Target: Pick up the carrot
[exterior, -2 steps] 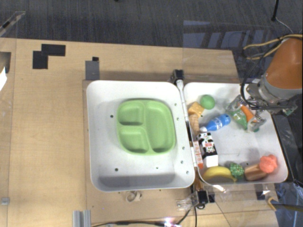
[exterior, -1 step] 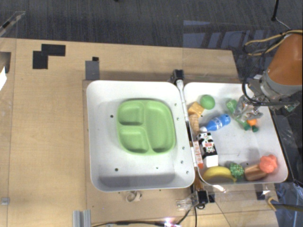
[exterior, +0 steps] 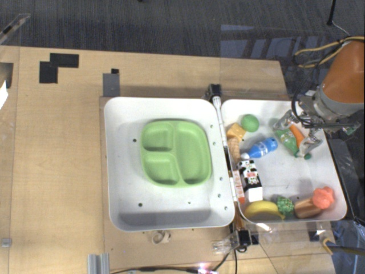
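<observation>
- On the bench's left half, you have the left bin (exterior: 117, 153), and a green divided plate (exterior: 174, 152) lies in its middle, with three compartments.
- Along the seam where the two bins meet, at the right bin's (exterior: 285, 178) left wall, you see a tan, bread-like piece (exterior: 235, 133) near the far end.
- Toward the same wall's near end stands a small black-and-white carton (exterior: 249, 174).
- Just right of the tan piece, close to the far wall, sits a green ball (exterior: 249, 121).
- Below the ball a blue bottle (exterior: 263, 148) lies on its side, tilted, white cap end toward the seam.
- Along the right bin's near wall you find a banana (exterior: 263, 209), then a small green leafy piece (exterior: 284, 205) touching it.
- Next along that wall comes a brown sausage-shaped item (exterior: 307, 209), and an orange-pink lumpy thing (exterior: 323, 197) rests at the near right corner.
- Near the right bin's far right corner is the carrot (exterior: 296, 134), its green top (exterior: 287, 140) trailing toward the bin's middle.
- The gripper (exterior: 299, 133) is down right at the carrot, with a finger seen on each side of it; you cannot tell whether the claw is truly clamped on it.
- Above it, the orange band (exterior: 347, 70) of the arm comes in from the right edge.
</observation>
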Controlling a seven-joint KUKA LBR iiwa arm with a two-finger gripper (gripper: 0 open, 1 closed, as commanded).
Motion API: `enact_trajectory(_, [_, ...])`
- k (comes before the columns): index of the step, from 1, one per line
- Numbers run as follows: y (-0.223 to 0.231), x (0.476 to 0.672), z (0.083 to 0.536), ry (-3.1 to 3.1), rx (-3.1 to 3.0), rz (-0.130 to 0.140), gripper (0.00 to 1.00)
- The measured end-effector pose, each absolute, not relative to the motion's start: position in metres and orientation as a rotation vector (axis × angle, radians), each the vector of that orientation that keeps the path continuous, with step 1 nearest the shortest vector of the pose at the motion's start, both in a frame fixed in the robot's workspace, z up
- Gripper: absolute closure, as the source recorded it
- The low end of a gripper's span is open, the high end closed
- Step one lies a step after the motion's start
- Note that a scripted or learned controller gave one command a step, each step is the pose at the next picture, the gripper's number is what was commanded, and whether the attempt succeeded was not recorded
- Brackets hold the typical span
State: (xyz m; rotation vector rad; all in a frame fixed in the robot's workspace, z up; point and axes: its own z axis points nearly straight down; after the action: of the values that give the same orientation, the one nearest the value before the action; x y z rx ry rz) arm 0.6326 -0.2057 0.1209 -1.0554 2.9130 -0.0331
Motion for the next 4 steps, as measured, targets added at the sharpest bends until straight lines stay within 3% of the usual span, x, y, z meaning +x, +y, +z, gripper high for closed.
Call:
enact_trajectory(1, [-0.207, 0.628, 0.094, 2.834, -1.310, -0.022, 0.00])
enact_trajectory(2, [-0.207, 0.632, 0.109, 2.822, -1.303, -0.034, 1.00])
enact_trajectory(3, [-0.205, 0.632, 0.109, 2.822, -1.303, -0.030, 0.00])
enact_trajectory(4, [-0.204, 0.627, 0.094, 2.656, -1.636, -0.020, 0.00])
